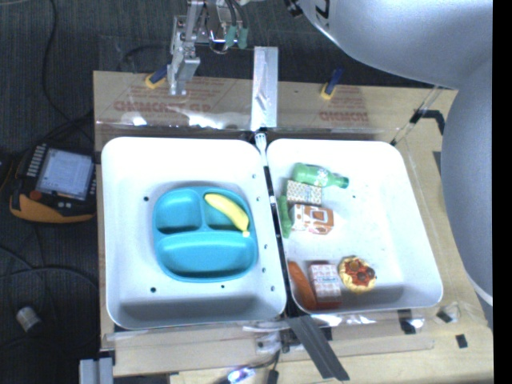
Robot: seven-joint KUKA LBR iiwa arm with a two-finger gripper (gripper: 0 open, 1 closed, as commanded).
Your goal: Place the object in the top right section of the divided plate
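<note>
A yellow banana [226, 211] lies in the top right section of the blue divided plate [200, 254], which sits in the left white bin [128, 214]. My gripper [184, 77] hangs well beyond the far edge of that bin, above the cardboard strip, far from the plate. It stands open with nothing between its fingers. The plate's other two sections hold nothing.
The right bin [400, 230] holds a green bottle [318, 176], two small boxes [310, 218], a green stick [283, 214], a sausage [298, 282], a red packet [324, 280] and a small pizza [358, 273]. The arm's grey body [416, 22] looms at the upper right.
</note>
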